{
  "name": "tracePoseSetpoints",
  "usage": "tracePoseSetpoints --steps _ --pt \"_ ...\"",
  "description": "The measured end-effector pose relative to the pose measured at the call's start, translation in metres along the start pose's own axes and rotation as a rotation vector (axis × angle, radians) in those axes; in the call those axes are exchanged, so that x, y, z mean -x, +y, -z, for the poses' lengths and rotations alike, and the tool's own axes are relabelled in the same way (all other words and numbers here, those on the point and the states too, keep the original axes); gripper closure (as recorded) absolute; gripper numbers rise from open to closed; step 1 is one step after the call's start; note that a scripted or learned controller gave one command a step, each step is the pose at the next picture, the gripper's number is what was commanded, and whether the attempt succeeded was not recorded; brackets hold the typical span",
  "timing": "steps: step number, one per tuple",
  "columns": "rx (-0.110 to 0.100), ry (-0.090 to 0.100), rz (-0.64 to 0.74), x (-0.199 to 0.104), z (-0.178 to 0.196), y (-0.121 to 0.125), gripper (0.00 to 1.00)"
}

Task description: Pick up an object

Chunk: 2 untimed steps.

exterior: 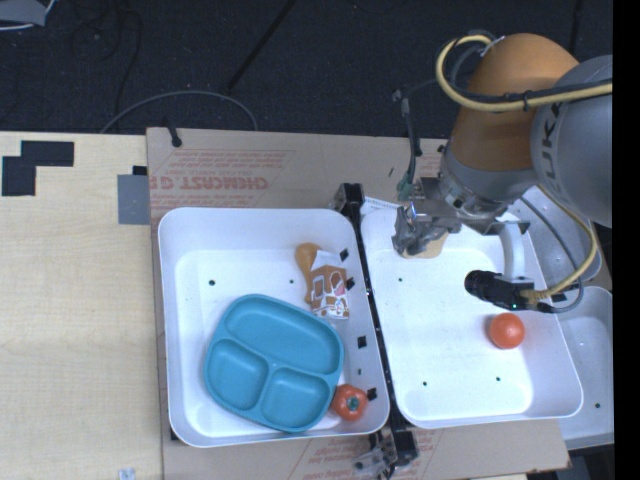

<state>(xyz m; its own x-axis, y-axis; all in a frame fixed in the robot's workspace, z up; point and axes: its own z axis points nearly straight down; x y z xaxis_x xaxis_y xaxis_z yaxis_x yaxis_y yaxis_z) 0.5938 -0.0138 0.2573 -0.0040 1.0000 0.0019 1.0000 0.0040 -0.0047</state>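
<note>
Left bin: blue divided plate lying at a slant, small tomato touching its lower right corner, tan piece and printed packet just above the plate. Right bin: gripper low at the upper left corner, fingers pinching a pale tan object. Orange ball well apart, nr the right wall.
</note>
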Motion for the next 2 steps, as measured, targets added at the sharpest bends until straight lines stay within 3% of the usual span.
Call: tracePoseSetpoints --steps 2 --pt "0.002 -0.001 0.001 -0.099 -0.001 0.003 1.0"
